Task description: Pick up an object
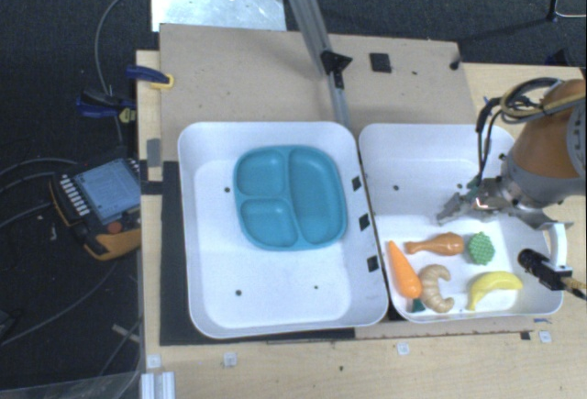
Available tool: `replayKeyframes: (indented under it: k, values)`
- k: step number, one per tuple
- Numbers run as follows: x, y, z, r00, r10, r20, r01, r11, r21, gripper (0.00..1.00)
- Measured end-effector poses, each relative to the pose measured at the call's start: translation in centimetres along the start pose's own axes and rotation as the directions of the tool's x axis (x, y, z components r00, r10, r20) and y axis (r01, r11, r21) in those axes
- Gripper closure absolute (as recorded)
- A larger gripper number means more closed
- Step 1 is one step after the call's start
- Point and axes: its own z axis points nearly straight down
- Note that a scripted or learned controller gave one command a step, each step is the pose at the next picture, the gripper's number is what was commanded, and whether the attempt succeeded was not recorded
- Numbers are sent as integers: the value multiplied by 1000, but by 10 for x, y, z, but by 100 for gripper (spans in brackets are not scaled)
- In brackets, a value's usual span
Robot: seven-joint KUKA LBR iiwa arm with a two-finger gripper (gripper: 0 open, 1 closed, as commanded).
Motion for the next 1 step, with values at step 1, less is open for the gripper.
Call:
replayKeyframes:
  k: [1]
  values:
    - [0, 2, -14, 1000, 0, 1, 0, 1000, -8, 100]
